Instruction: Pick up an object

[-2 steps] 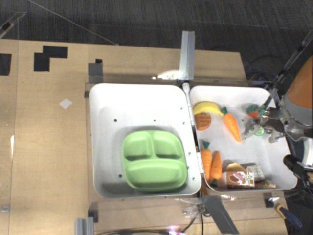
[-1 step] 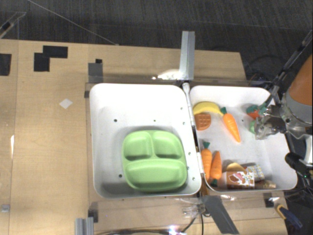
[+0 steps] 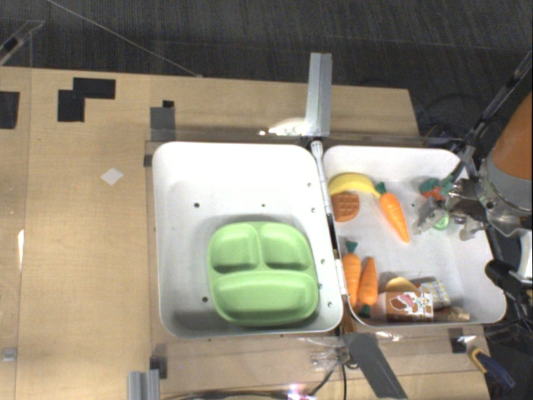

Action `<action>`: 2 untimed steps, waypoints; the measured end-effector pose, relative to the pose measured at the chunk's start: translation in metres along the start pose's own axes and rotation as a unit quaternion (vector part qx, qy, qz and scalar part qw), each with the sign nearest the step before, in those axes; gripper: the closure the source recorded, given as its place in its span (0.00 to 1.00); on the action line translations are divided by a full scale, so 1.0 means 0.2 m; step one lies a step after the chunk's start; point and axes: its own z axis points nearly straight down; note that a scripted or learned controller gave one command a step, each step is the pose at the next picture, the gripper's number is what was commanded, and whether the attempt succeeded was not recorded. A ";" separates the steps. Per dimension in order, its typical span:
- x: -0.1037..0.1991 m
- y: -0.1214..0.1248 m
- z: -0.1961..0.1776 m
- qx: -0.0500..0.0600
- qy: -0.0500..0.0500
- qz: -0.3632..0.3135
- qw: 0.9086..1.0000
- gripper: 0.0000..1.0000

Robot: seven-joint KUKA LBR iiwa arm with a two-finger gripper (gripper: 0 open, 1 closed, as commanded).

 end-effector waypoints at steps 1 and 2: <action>0.26 0.32 0.67 0.000 0.001 0.092 0.996 0.00; 0.08 0.45 0.72 -0.006 0.002 0.026 1.000 0.00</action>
